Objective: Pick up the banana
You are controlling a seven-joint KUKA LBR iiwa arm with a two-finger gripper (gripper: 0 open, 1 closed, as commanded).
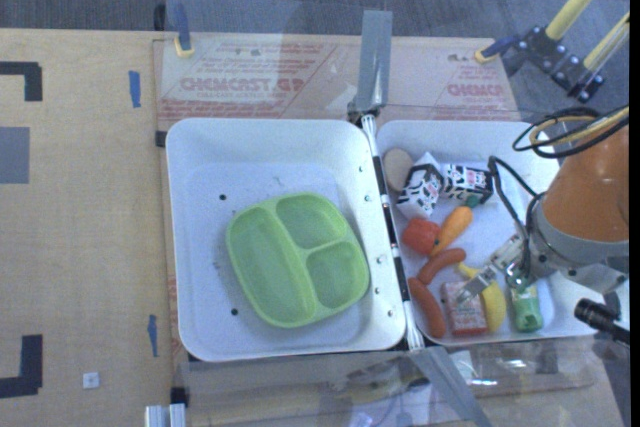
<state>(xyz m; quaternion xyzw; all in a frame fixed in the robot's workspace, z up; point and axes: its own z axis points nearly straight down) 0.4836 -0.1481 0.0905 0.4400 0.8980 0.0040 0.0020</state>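
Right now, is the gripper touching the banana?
Cannot tell. In the camera view the gripper overlaps the banana's upper end, but contact isn't plainly visible.

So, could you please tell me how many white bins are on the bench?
2: the left bin holds a green tray; the right bin holds the toy food, under the arm.

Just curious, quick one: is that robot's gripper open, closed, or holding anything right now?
Gripper: low in the right bin, at the banana; open or closed cannot be told.
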